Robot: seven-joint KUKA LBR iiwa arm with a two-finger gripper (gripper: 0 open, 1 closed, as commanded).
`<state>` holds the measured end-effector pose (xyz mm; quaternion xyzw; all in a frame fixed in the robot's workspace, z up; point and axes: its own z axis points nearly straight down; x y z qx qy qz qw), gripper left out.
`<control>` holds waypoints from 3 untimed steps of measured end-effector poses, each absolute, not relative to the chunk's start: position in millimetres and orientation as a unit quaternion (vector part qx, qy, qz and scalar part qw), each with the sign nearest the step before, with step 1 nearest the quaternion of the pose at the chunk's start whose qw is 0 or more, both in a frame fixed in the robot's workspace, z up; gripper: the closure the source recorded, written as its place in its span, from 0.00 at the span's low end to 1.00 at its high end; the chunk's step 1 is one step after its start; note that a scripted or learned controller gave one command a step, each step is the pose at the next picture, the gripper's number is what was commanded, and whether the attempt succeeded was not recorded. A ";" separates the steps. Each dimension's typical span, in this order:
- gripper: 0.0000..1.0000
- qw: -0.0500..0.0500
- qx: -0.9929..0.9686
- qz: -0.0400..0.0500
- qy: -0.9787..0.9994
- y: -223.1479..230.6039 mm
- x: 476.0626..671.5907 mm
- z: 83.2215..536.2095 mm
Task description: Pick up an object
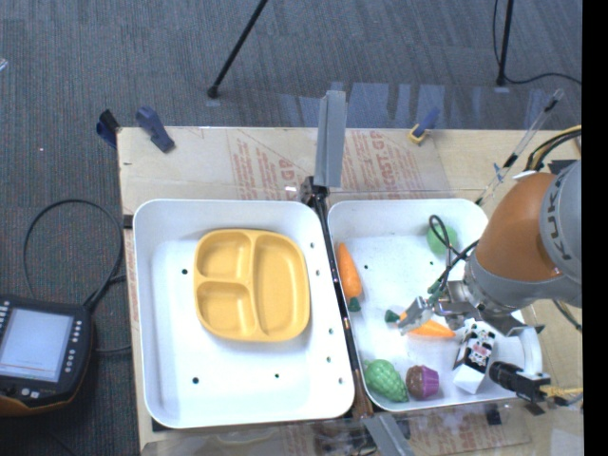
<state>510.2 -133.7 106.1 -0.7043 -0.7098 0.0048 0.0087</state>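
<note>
Hand (416, 316) low in right bin (399, 218), over orange piece (434, 330).
Grip width: cannot tell. Could slip off the flat, thin piece or nudge the purple cup (423, 381).

Both white bins (161, 255) look like smooth, slightly glossy plastic, and the yellow divided tray (253, 284) in the left one has a matt plastic look. The bench top (247, 164) looks like plain brown cardboard, dull and printed in red. Against the right bin's left edge, the carrot (349, 272) has a smooth plastic sheen. Near its front edge, the green toy (385, 379) looks bumpy.
</note>
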 end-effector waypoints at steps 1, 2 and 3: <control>0.00 0.006 -0.603 0.002 -0.798 -80.4 473.8 81.9; 0.00 0.005 -0.638 0.002 -0.770 -88.2 517.7 82.5; 1.00 0.009 -0.640 0.004 -0.768 -90.2 516.2 86.7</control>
